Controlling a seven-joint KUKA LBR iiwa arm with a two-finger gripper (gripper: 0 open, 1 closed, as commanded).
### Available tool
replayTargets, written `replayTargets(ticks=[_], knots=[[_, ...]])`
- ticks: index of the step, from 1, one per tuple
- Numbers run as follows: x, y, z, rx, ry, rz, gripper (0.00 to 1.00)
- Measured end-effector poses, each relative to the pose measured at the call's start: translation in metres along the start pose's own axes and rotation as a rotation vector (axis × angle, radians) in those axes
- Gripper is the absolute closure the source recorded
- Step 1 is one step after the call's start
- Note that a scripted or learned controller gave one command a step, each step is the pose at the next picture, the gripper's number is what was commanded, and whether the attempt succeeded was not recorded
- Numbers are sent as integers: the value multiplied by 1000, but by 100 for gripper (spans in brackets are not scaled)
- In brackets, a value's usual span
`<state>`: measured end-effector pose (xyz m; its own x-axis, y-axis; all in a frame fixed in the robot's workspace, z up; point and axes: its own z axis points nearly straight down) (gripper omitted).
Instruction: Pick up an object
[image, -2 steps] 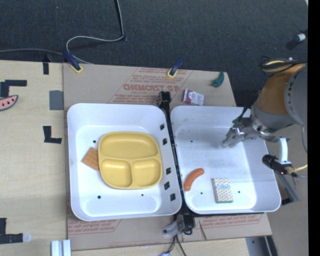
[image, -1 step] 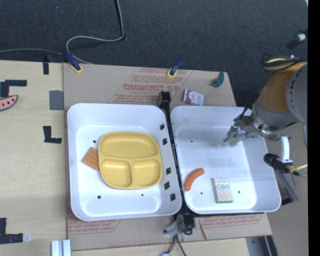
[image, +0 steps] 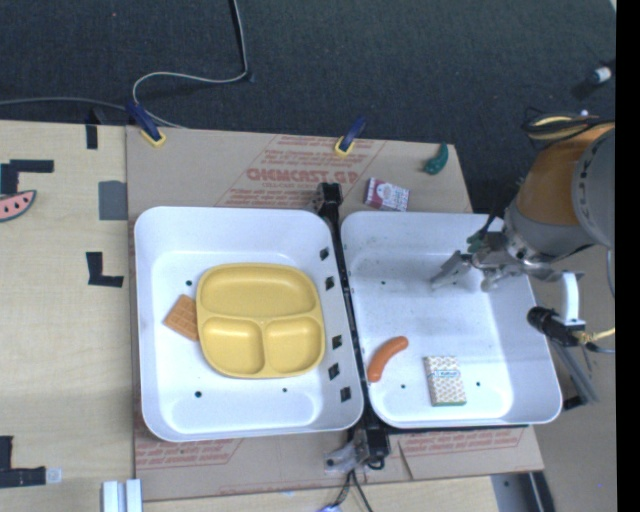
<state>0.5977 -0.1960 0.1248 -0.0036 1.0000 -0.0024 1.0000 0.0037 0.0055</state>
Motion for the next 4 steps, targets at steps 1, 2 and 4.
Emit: replayTargets(ticks=[1, 2, 4], knots=[[35, 46, 38, 2, 2, 1, 0], [34, 47, 28, 2, 0, -1, 100], [64, 72, 39, 3, 2, 2, 0]])
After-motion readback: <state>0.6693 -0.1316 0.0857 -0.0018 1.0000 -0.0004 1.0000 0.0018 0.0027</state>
